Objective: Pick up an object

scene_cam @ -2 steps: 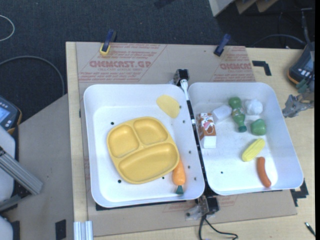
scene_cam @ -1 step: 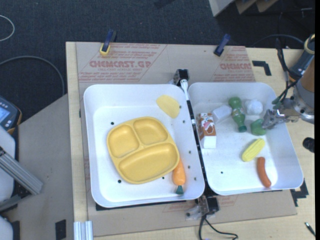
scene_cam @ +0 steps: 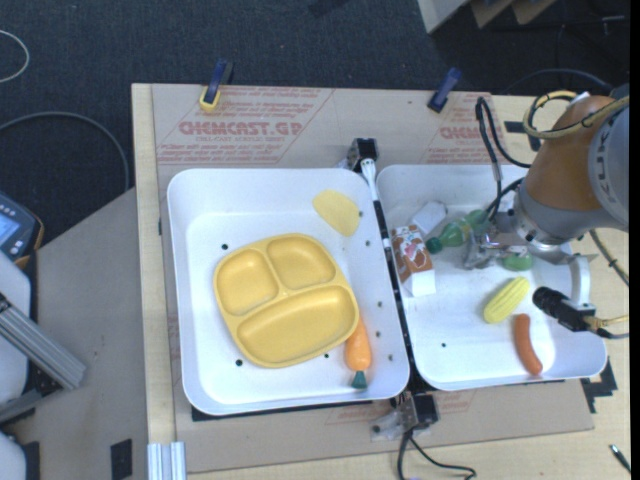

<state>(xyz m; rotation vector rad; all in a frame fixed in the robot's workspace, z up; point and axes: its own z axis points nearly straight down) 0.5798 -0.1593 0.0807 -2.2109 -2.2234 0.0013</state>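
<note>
Gripper (scene_cam: 480, 251) hovering low in right bin (scene_cam: 450, 366), beside green object (scene_cam: 452, 234); finger spacing and any hold impossible to tell.

The brown board (scene_cam: 300, 118) under the 2 white bins carries red print. At its upper left, large red letters read roughly "CHEMCAST GP", with smaller red lines above and below too small to read. The same print starts again at the board's upper right (scene_cam: 455, 133), where the arm and cables cover most of it. The small packet (scene_cam: 412, 252) in the right bin has a printed wrapper, but its words are too blurred to read.
</note>
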